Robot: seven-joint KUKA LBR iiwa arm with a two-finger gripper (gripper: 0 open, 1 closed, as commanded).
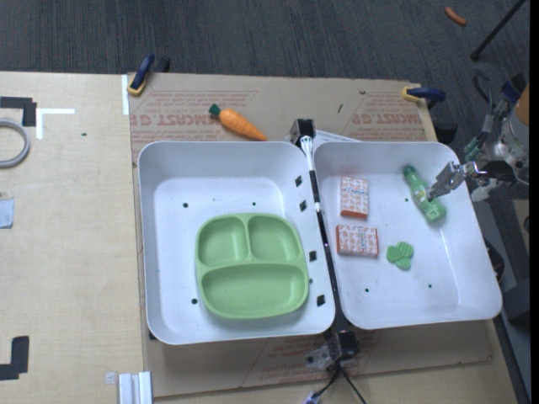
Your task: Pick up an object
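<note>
In the right bin point(472, 297), a green leafy piece point(401, 255) lies nearest, just right of a patterned box point(357, 241), with a second box point(354, 197) beyond. Farther back, the gripper point(441, 187) sits against a green bottle point(424, 194) near the right wall; whether its fingers clasp it, I cannot tell. A green divided plate point(251, 266) fills the left bin point(168, 251), a toy carrot point(237, 122) beyond.

Gripper point(439, 188) at green bottle point(424, 195), right bin point(472, 301)

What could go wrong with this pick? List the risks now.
1. The end effector is at the green bottle, which lies flat on its side; a rounded body like that could roll or slip free.
2. The bottle lies near the right bin's far wall, so a nudge might push it against the wall instead of lifting it.
</note>
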